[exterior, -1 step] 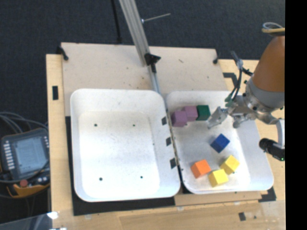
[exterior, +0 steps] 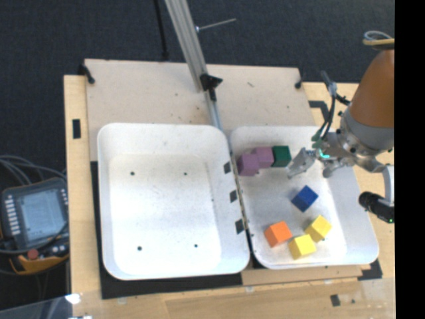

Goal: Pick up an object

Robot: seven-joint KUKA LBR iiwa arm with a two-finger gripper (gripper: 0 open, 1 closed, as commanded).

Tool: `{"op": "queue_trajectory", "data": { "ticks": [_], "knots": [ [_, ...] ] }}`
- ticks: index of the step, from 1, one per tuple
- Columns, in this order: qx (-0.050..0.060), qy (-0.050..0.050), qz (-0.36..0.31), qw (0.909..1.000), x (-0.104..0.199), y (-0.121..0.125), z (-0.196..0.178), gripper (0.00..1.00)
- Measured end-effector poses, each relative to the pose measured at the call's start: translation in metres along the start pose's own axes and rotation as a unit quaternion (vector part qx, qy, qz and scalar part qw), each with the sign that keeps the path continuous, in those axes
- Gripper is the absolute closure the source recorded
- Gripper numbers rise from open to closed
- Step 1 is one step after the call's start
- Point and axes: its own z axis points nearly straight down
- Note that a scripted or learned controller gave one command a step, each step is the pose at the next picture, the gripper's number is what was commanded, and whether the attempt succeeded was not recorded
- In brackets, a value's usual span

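Hovering end effector [exterior: 313,164], apparently open, empty.

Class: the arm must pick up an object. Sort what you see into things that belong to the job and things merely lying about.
Belong to the job:
pincer
blue cube
orange cube
yellow cubes
purple blocks
green cube
right bin

Lying about:
left bin
handheld controller
metal rail

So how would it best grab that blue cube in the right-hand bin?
Probably straight down from above, closing on two opposite side faces. The blue cube sits alone on the floor of the right bin, with open space all round, so the fingers have room on either side. It lies turned at an angle to the bin walls, so the gripper would likely need to rotate to match.
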Motion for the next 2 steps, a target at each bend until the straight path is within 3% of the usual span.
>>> {"op": "queue_trajectory", "data": {
  "ticks": [2],
  "knots": [
    [0.003,0.000,0.002,1.0000,0.004,0.006,0.109,0.00]
  ]
}}
